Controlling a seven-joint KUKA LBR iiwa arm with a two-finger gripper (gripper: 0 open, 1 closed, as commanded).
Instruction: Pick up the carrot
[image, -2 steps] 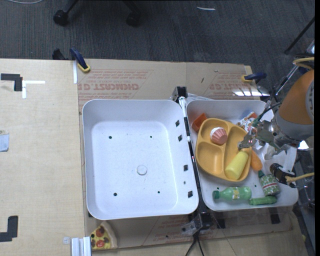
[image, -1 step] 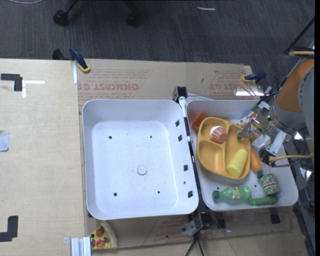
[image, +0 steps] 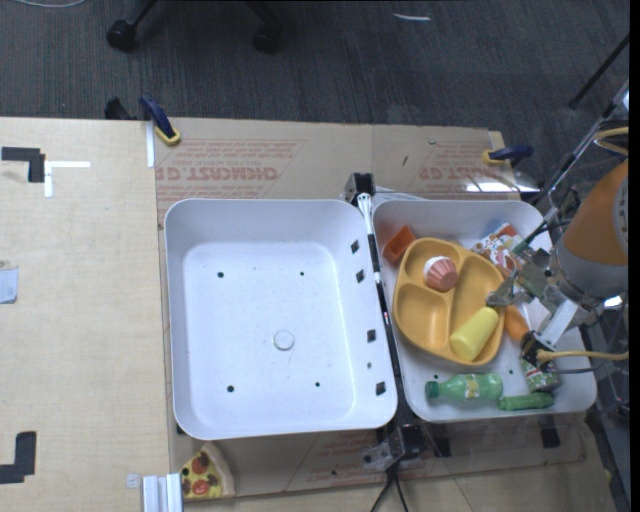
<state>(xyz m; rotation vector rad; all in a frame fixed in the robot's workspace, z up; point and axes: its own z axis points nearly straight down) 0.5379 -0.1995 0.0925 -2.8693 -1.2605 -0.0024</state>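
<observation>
Reaching in over the right-hand shallow white plastic bin (image: 580, 395), the grey arm with its orange band (image: 600, 225) carries the tool (image: 512, 292) low above the bin's contents. The small orange carrot (image: 516, 322) lies just beneath and slightly toward the near side of the tool, squeezed between the rim of the yellow divided plastic plate (image: 420, 300) and the arm's wrist hardware. Only a short stretch of it shows, and its long axis appears to run roughly from the far side to the near side of the bin, along the plate's edge. Whether the tool is open or closed I cannot tell; its tip is too small and cluttered to read.

Beyond the tool, on the plate, sit a pink-and-white cupcake toy (image: 440, 271) and a yellow cylindrical block (image: 474, 332). On the near side lie a green plastic bottle (image: 464, 389) and a green pod-shaped toy (image: 526, 402).

The coming move likely turns on a short drop straight down, with the grip set across the carrot's width and kept clear of the plate rim.
</observation>
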